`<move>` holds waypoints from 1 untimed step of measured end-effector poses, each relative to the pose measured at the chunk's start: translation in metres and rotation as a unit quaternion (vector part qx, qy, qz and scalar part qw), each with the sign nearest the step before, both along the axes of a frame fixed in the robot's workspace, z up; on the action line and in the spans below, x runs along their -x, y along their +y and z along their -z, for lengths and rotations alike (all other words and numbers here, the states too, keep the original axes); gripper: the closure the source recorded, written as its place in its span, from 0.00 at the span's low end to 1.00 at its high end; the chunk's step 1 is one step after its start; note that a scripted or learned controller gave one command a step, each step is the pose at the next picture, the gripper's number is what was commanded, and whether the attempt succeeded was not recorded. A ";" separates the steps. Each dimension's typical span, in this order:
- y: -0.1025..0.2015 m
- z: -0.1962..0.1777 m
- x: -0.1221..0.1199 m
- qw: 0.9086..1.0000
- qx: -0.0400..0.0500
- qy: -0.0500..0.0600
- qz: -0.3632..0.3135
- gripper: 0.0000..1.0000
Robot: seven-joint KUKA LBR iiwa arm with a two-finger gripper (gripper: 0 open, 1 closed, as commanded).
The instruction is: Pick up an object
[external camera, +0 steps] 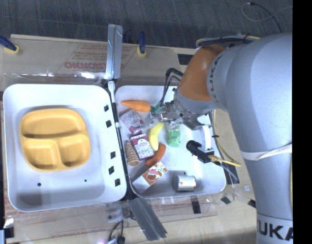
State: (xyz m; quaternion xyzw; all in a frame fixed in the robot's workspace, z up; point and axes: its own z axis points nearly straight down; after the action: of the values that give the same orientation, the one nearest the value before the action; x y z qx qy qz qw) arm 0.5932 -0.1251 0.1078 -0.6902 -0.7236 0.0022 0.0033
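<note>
Arm low over the crowded right bin

The gripper point(172, 120) hangs just above a translucent green object point(173, 134) beside a smooth curved banana point(155, 135); whether it grips cannot be told. A carrot point(136, 105), printed cartons and a metal can point(186, 182) lie around; a moulded yellow tray point(55, 138) sits in the left bin point(13, 187).

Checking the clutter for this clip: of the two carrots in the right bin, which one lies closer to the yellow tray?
The carrot at the bin's far end, lying crosswise above the packets. The other carrot sits lower, slanted beside the banana.
</note>
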 end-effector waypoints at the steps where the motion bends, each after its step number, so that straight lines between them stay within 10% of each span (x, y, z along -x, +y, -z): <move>1: 0.000 0.000 0.000 1.000 0.000 0.000 0.000 0.00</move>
State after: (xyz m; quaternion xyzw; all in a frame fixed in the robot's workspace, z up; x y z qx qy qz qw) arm 0.5932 -0.1251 0.1079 -0.6902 -0.7236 0.0022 0.0033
